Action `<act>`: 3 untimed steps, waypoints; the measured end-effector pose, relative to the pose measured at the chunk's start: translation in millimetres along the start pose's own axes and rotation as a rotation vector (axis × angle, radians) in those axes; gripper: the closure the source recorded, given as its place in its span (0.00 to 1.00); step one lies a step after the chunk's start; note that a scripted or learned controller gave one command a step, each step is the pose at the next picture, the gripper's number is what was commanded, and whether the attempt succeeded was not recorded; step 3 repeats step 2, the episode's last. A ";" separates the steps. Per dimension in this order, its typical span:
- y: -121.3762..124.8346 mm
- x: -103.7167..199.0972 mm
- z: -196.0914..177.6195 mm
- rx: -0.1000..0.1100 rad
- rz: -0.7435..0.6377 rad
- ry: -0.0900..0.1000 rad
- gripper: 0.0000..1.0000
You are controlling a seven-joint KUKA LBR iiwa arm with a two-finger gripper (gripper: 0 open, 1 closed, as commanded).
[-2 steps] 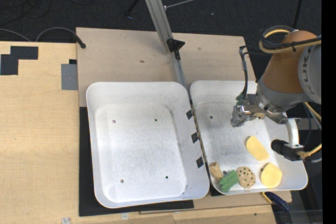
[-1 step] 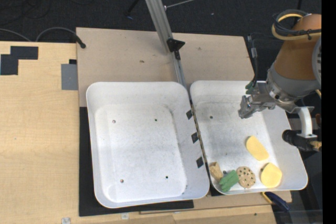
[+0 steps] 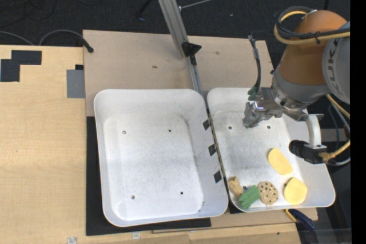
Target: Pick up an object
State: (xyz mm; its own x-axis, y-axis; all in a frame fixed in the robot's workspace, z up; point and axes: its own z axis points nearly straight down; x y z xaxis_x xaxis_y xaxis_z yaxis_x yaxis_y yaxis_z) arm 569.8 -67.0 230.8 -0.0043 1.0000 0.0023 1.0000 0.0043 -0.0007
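My claw (image 3: 252,116) hangs over the right bin's (image 3: 240,137) far end — I cannot tell its grip. The objects — yellow pieces (image 3: 280,161), cookie (image 3: 267,192), green toy (image 3: 249,197) — lie along the near edge.

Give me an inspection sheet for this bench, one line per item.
Surface: wooden bench bearing left bin and right bin.
Job's things: two yellow pieces, round cookie, green piece and tan piece at the right bin's near edge.
Clutter: nothing seen.
Gripper: gripper over the right bin's far part, apart from the pieces.
Cables: yellow and black cables on the arm.
Surroundings: slanted metal rail, dark floor.
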 end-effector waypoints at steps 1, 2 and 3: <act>-3.3 58.3 9.1 0.004 0.000 0.000 1.00; 1.3 115.4 -1.6 0.002 0.000 0.000 1.00; 1.3 115.4 -1.6 0.002 0.000 0.000 1.00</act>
